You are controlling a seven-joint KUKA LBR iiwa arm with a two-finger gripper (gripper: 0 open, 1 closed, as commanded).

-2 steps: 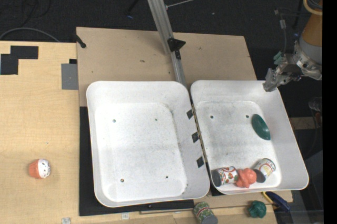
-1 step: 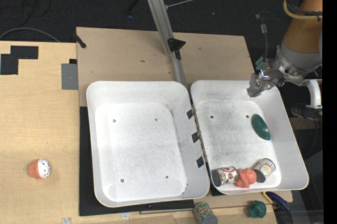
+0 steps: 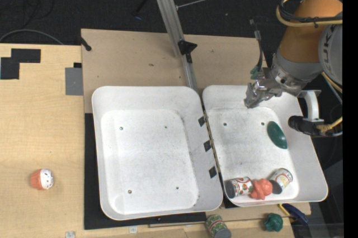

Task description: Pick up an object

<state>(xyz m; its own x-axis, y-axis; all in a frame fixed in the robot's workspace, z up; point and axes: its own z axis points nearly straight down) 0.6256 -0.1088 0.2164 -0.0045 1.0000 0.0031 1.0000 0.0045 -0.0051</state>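
Sitting in the right bin (image 3: 313, 175) are a green oval object (image 3: 277, 134) at mid-right and, along the front wall, a labelled can (image 3: 239, 186), red toy (image 3: 260, 189) and second can (image 3: 281, 179); the tool (image 3: 253, 98) hovers near the back, well apart from all, holding nothing, opening can't be told. Risk: front items touch each other against the wall, so a grab may slip or snag two. Left bin (image 3: 106, 119) on tan desk (image 3: 45, 119), dark room behind
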